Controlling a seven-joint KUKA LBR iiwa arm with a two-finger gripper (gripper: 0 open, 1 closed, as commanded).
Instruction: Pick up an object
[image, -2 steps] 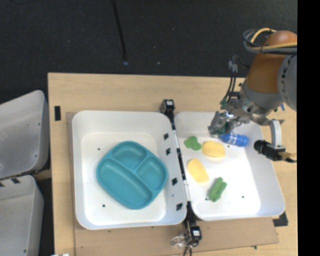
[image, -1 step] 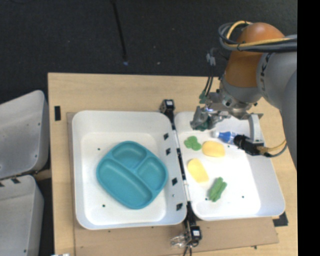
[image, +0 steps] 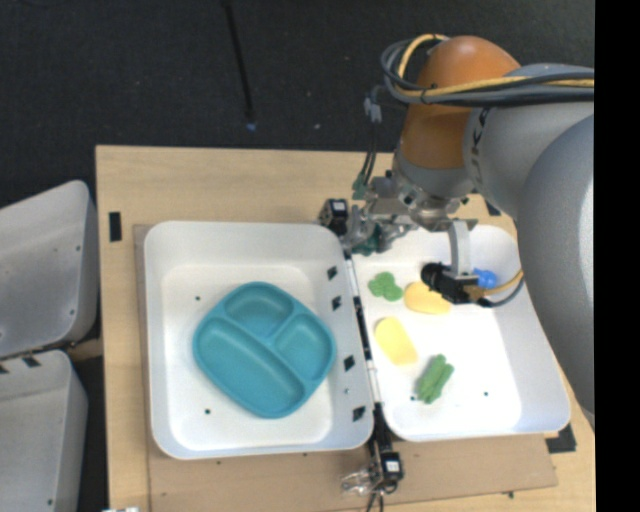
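We find the gripper at the right bin's upper left corner, finger state indeterminable, and judge we should centre over the small green piece just below, clear of the bin wall, before descending.
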